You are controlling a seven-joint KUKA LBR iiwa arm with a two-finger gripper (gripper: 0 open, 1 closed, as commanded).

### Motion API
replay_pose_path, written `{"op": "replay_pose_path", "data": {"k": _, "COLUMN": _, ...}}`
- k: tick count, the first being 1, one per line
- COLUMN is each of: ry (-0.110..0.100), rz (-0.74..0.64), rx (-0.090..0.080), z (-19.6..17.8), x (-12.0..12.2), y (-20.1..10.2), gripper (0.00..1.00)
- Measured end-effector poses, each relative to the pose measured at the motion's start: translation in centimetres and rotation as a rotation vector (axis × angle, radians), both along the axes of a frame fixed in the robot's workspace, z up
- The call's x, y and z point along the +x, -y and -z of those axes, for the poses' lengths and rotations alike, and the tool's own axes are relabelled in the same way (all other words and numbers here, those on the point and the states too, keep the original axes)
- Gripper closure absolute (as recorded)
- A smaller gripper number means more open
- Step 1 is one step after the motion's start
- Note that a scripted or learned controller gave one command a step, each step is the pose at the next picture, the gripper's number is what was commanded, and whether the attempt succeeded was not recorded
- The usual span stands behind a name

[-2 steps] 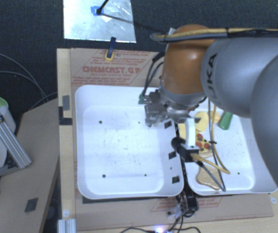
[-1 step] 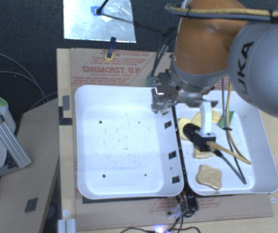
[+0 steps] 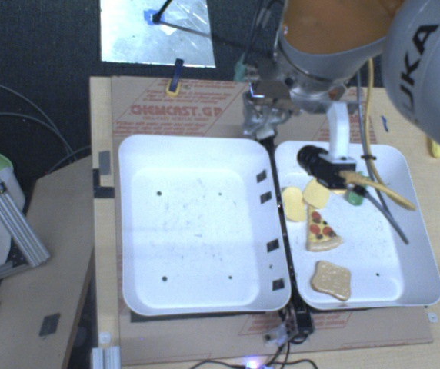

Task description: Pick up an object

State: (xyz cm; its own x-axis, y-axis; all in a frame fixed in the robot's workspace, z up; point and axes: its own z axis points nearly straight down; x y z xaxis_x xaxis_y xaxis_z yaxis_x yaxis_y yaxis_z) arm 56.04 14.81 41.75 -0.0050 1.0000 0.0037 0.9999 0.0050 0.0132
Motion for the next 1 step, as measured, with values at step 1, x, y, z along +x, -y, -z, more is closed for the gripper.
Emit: {"op": "replay_pose_path", "data": {"k": 1, "ry": -0.005, "rz": 0.007, "rx": -0.002, "z": -5.81, "x": -3.58, "y": 4.26, "gripper": 1.00}}
